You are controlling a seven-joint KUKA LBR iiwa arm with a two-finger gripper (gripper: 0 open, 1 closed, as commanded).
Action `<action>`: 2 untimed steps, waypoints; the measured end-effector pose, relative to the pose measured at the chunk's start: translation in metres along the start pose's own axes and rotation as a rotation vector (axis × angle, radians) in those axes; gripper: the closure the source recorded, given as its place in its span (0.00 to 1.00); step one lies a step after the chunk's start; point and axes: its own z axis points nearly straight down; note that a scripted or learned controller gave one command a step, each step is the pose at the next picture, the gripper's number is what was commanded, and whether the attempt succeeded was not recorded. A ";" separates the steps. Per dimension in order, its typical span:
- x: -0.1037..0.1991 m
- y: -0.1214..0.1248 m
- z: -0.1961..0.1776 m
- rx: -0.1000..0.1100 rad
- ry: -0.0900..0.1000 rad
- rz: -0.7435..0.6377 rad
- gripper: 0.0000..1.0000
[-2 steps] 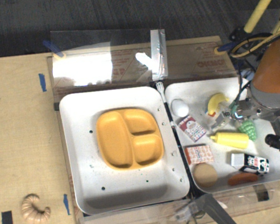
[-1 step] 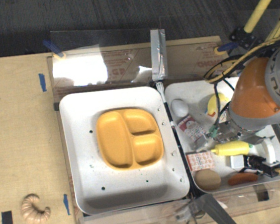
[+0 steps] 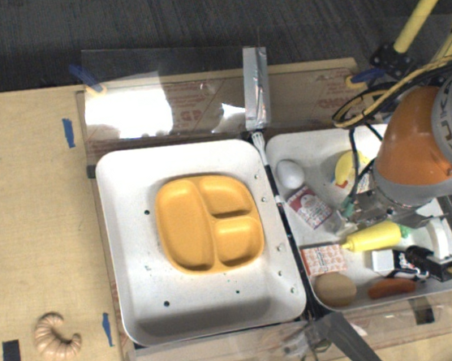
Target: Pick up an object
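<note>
Several things crowd the right bin (image 3: pixel 446 294) beneath our gripper (image 3: pixel 359 210); we judge it may nudge the yellow bottle (image 3: pixel 374 237) and miss.

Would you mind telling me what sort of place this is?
Probably a robotics lab bench: a grey-and-orange arm over two white bins, and blue tape marks on the board.

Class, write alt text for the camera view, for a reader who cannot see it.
A grey robot arm with an orange band reaches into the right white bin, cluttered with a yellow bottle, a brown round object and small packets. The left bin holds a yellow divided tray.
</note>
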 end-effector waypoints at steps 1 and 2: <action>0.066 0.034 -0.095 0.008 0.004 -0.026 1.00; 0.064 0.032 -0.092 0.015 0.003 -0.022 0.00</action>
